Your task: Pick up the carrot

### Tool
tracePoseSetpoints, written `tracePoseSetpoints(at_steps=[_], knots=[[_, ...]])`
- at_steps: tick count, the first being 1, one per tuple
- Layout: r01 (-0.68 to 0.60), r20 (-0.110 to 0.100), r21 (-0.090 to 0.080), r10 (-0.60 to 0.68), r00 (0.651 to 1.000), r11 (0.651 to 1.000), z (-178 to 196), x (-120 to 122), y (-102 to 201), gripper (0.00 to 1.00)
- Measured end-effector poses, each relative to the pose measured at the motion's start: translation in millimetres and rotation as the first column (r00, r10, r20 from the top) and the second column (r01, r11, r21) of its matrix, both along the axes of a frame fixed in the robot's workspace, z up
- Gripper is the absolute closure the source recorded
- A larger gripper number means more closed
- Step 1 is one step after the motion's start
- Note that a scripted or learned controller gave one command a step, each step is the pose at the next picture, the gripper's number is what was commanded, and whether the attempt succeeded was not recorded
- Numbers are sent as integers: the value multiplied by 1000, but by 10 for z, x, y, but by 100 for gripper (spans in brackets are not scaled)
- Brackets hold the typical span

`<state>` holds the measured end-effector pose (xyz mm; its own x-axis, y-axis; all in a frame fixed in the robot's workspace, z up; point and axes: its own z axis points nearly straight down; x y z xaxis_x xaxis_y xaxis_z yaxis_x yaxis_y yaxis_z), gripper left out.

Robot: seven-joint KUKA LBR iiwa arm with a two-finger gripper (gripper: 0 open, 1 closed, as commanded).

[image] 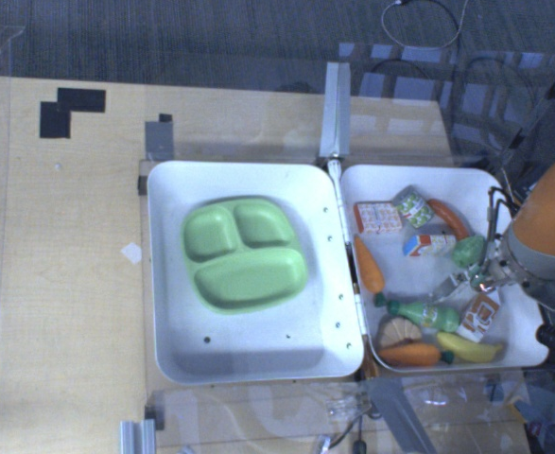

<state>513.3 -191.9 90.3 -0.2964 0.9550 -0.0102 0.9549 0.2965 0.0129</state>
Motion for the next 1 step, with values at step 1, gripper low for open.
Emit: tracePoseSetpoints(at_steps=[1], knots=[[55,-6,6,-55,998,998,1498,349,808,0]])
